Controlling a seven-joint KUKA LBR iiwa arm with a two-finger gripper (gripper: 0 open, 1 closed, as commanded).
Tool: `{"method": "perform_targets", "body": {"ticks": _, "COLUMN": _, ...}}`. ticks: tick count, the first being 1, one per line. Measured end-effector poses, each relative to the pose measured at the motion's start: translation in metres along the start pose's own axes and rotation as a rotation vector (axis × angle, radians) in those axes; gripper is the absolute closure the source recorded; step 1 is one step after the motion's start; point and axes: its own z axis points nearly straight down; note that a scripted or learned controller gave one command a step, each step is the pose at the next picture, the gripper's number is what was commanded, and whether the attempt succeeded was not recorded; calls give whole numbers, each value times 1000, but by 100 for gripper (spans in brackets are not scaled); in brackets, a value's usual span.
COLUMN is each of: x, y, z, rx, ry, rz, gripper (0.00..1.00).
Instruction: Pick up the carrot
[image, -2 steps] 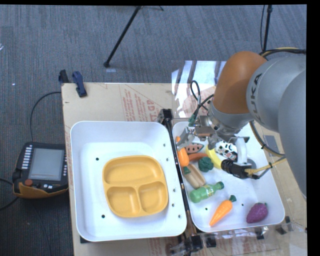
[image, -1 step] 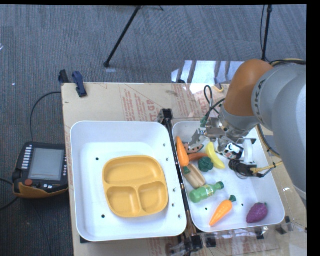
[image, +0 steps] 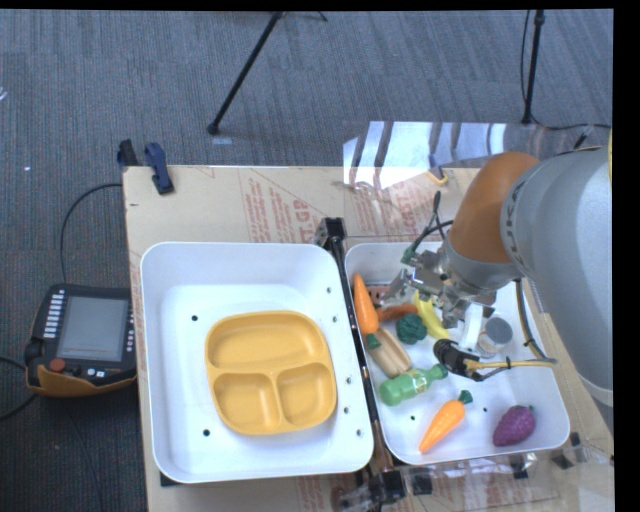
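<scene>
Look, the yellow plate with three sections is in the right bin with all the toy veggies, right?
Not quite. The camera view shows the yellow plate with three sections in the left bin. The toy veggies, such as the carrot, lie in the right bin, where the claw hangs.

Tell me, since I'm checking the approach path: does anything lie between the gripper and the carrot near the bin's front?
Yes. The gripper hangs over the right bin's middle clutter. Between it and the carrot lies the green bottle, just above the carrot's leafy end. Coming from above, nothing visible covers the carrot.
</scene>
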Motion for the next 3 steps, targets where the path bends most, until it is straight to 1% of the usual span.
{"method": "perform_targets", "body": {"ticks": 1, "x": 87, "y": -73, "z": -92, "rx": 23, "ry": -3, "rz": 58, "gripper": 0}}
{"method": "perform_targets", "body": {"ticks": 2, "x": 20, "y": -65, "z": -87, "rx": 31, "ry": -16, "rz": 347, "gripper": 0}}
{"method": "perform_targets", "body": {"ticks": 3, "x": -43, "y": -95, "z": -22, "rx": 36, "ry": -13, "rz": 95, "gripper": 0}}
